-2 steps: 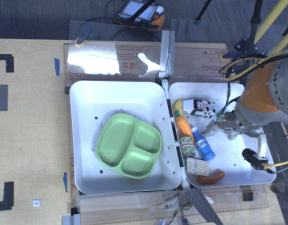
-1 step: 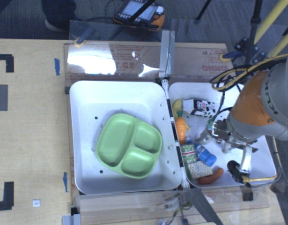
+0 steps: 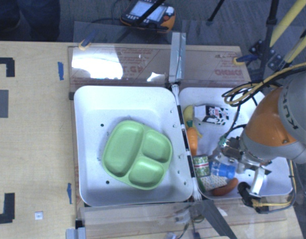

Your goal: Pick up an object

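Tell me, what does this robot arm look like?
The arm is rounded and grey, with a wide orange band above the wrist. Yellow and black cables loop beside it. At its end sits a metal tool with white and black parts.

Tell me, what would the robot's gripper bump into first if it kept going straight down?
Probably the blue bottle right under the gripper, lying among the toys in the right bin. Depth is hard to judge from above, so that's a guess.

**Words that can be seen**

Red letters are printed on the cardboard wall (image 3: 227, 63) far behind the gripper (image 3: 227, 156), but they cannot be read. A small label is seen on the can (image 3: 201, 166) beside it, also too small.
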`<state>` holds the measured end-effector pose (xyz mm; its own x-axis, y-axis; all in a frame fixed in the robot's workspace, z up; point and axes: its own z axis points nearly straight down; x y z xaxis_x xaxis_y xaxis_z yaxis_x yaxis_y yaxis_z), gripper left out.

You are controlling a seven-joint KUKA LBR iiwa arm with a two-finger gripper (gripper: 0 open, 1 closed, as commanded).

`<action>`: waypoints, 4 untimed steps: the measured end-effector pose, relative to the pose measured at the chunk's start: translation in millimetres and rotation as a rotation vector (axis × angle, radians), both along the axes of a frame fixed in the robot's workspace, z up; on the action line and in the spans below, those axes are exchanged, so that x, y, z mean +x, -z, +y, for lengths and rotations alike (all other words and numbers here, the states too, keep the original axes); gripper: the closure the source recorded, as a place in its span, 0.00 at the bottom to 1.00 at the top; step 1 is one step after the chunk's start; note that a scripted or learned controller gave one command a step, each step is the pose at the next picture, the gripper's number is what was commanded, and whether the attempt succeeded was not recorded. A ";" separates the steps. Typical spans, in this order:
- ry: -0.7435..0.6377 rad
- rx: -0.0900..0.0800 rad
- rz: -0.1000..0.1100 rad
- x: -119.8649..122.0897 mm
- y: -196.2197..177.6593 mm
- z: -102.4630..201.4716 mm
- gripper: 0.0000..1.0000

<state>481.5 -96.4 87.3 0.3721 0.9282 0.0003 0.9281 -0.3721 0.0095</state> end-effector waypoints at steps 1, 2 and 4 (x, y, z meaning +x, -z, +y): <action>-0.254 0.001 0.008 35.2 -36.0 -22.5 0.00; -0.206 0.002 0.005 60.4 0.9 -54.5 0.00; -0.063 0.003 0.010 58.0 -140.2 -17.2 1.00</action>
